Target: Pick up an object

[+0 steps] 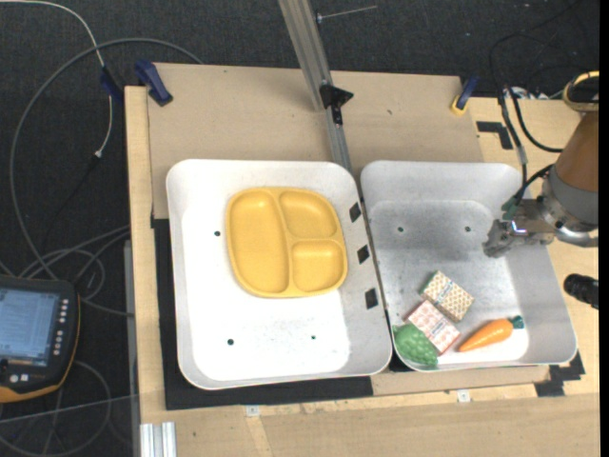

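Note:
In the right bin, near its front edge, lie an orange toy carrot, a small patterned box, a red and white patterned box and a green leafy toy. My gripper hangs over the right side of this bin, above and to the right of the boxes, apart from all of them. Nothing shows between its fingers.
The left bin holds a yellow divided plate. A metal pole slants up from between the bins. Cables run along the bench's right edge, and a pendant screen lies on the floor at left.

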You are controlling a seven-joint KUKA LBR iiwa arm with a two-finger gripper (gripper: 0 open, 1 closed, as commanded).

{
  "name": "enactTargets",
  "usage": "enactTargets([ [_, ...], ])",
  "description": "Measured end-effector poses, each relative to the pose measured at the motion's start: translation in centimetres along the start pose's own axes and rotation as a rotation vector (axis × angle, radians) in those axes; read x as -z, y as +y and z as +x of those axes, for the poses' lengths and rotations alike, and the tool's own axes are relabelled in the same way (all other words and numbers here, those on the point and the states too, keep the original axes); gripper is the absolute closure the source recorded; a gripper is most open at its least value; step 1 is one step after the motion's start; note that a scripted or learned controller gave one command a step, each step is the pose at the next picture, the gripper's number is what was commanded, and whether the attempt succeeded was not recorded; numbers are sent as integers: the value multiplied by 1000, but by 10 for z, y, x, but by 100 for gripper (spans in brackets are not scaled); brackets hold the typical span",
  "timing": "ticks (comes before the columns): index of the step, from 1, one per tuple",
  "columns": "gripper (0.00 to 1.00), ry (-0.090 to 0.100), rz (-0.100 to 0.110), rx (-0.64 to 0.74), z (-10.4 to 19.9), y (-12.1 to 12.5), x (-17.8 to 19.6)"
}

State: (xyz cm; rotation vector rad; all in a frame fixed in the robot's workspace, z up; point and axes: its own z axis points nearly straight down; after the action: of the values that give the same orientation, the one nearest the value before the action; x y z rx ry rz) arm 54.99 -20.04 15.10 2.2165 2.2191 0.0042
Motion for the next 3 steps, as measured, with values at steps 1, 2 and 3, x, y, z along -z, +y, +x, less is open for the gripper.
enactTargets([
  [1, 100, -1, -3, 0, -4, 2, 64],
  [2, 100, 1, 1, 1, -4, 3, 85],
  [3, 100, 6, 8, 5, 56, -5, 78],
])
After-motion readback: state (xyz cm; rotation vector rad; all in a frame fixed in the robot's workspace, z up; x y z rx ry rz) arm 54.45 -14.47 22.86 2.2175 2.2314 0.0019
